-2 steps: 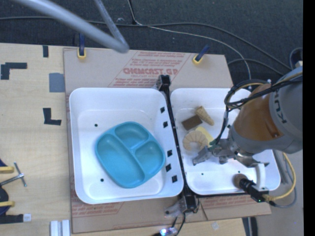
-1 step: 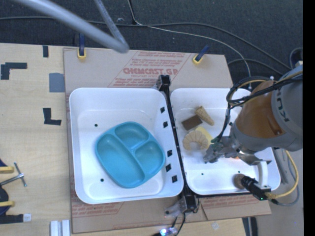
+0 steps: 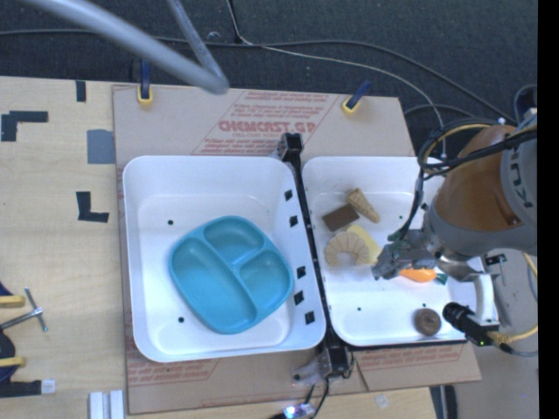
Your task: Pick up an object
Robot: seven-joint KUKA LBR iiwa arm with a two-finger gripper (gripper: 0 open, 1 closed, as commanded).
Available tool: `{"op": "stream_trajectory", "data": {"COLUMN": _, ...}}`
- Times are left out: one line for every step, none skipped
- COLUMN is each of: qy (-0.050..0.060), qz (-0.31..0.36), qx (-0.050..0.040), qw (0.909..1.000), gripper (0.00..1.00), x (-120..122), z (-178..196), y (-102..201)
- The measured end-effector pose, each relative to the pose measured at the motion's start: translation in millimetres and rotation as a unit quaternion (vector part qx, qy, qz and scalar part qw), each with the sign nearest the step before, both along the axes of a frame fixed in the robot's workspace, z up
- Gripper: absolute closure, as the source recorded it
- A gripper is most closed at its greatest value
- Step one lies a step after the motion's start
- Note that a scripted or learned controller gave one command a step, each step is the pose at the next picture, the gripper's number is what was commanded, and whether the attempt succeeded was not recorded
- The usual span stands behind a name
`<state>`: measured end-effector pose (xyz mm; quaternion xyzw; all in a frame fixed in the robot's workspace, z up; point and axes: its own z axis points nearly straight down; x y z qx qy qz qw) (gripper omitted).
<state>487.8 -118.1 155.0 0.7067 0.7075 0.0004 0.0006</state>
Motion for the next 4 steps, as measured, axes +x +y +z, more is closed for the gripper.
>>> {"op": "stream_trajectory", "data": {"qy": -0.001, "qz": 0.001, "qx": -0.0002, "qw": 1.0000, "gripper": 1.00, "x": 6, "z": 58, "y": 8}}
{"op": "stream_trajectory", "data": {"qy": -0.001, "qz": 0.000, "qx": -0.0004, "qw": 1.0000, "gripper": 1.00, "x": 7, "z": 105, "y": 8}}
{"op": "stream_trajectory", "data": {"qy": 0.002, "qz": 0.002, "qx": 0.0004, "qw": 1.0000, "gripper": 1.00, "x": 12, "z": 88, "y": 57}}
{"op": "stream_trajectory", "data": {"qy": 0.002, "qz": 0.002, "qx": 0.0005, "qw": 1.0000, "gripper": 1.00, "x": 11, "z": 72, "y": 110}}
